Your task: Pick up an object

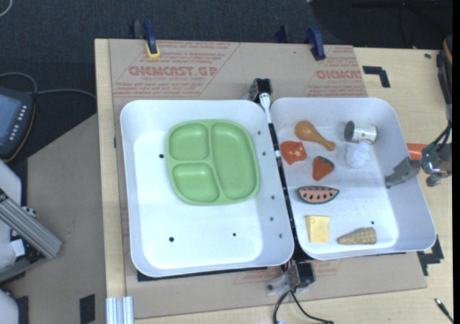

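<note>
Objects for picking all lie loose in the right bin (406, 233): watermelon slice (318, 194), chicken leg (314, 133), cheese block (318, 228) and smaller bits. Nothing is lifted yet; the claw (399, 174) sits at the bin's right rim (its spread I cannot tell), so the whole grasp remains.

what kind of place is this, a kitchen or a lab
Most likely a robotics lab test bench, not a kitchen: two shallow white plastic bins sit on a clamped cardboard sheet, toy food such as a watermelon slice lies in one, and a grey robot arm reaches in.
</note>
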`<move>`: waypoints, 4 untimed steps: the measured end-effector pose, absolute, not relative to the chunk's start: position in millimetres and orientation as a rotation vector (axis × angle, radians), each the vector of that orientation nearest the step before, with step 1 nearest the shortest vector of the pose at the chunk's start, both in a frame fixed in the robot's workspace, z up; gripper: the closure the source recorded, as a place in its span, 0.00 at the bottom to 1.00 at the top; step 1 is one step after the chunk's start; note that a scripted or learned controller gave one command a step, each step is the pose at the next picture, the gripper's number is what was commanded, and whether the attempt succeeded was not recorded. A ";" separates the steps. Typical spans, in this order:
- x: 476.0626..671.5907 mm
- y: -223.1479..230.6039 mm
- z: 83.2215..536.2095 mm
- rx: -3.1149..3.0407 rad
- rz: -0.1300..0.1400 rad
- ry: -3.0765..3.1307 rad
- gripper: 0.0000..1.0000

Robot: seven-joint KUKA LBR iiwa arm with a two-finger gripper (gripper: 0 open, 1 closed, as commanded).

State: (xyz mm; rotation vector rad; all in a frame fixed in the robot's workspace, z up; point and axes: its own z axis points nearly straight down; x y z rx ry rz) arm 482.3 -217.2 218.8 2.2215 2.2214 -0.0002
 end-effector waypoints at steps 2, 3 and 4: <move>488.9 -215.3 115.2 2.225 -0.003 2.226 0.00; 488.7 -214.0 82.9 2.225 0.000 2.227 0.00; 489.2 -214.7 94.9 2.222 0.001 2.222 1.00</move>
